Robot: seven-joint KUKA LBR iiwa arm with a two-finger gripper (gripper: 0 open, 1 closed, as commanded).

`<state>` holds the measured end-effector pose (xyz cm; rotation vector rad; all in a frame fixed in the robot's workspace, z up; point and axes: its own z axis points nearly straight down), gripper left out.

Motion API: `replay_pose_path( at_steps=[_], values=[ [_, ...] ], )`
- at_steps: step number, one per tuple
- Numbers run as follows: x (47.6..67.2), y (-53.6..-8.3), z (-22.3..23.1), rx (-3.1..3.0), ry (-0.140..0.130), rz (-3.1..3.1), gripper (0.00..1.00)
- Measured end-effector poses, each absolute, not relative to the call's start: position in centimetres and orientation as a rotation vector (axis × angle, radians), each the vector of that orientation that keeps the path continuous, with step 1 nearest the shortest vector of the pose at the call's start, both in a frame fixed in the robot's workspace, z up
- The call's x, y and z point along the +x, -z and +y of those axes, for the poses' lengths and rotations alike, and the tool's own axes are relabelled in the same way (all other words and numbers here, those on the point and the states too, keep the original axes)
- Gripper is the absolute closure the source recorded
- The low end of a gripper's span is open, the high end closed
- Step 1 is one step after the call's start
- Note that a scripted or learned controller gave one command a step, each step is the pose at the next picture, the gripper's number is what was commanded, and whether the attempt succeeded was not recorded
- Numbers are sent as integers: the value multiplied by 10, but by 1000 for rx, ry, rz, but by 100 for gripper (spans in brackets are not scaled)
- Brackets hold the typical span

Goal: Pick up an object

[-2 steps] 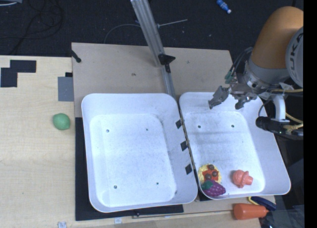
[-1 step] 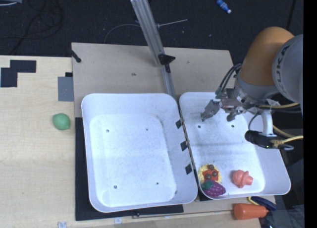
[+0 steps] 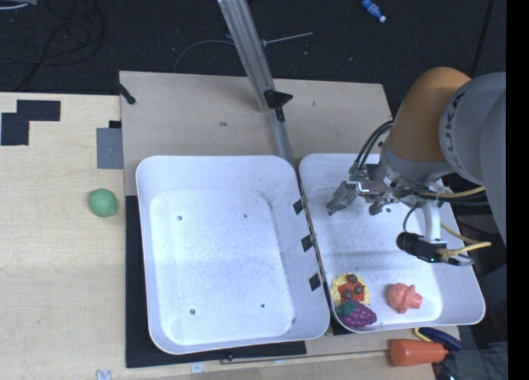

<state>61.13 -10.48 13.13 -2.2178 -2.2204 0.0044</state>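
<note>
My gripper [image 3: 358, 201] hovers over the upper part of the right bin [image 3: 376, 254]. It is open, its two fingers [image 3: 338, 200] are spread apart, and nothing lies between them. Near the bin's front edge lies a yellow, red and purple toy fruit cluster [image 3: 352, 301]. A coral-pink toy [image 3: 403, 296] rests just to its right. Both toys are well below the gripper and apart from it.
The left bin [image 3: 157, 180] adjoins the right one, joined by black clips. A green ball [image 3: 102, 202] sits on the bench left of the bins. An orange object [image 3: 417, 352] lies outside the right bin's front edge. A metal rail [image 3: 252, 48] slants behind the bins.
</note>
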Motion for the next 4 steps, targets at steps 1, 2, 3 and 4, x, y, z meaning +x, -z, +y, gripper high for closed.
replay_pose_path(
  at_steps=[1, 2, 3, 4],
  values=[
    [611, -90, -104, -2220, -2, -2221, 0],
    [612, -102, -106, -2225, 1, -2220, 100],
    [611, -165, -107, -2225, 5, -2223, 100],
    [617, -227, -108, -2225, 5, -2224, 100]
  ],
)
